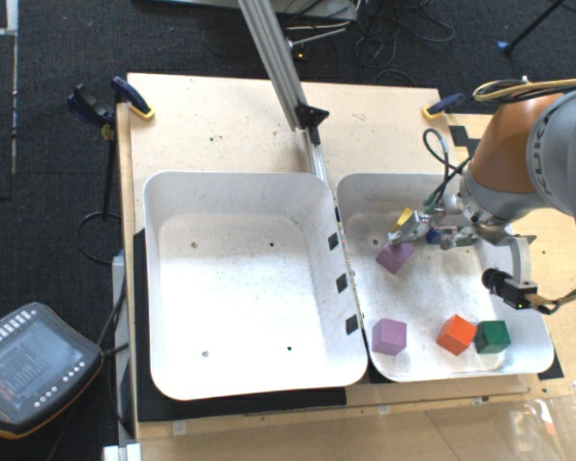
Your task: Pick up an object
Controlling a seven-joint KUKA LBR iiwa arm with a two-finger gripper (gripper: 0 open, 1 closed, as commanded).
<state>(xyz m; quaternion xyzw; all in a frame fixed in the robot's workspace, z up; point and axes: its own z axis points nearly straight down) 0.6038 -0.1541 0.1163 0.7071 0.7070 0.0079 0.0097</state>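
Wooden bench (230, 128) bearing two white bins; right bin (365, 195) as landmark. Inside, near its upper middle: gripper (403, 233) low over purple block (395, 257), jaw state indiscernible. Along its near edge: second purple cube (389, 336), orange cube (455, 335), green cube (492, 336). Pick apparently under way, nothing visibly lifted.

Two shallow white bins sit side by side on the worktop: one at the frame's left (173, 200), one at the right (365, 195). The right bin contains four blocks: two purple, one near its middle (395, 257) and one at its lower left (389, 336), one orange (456, 335), and one green (492, 336).
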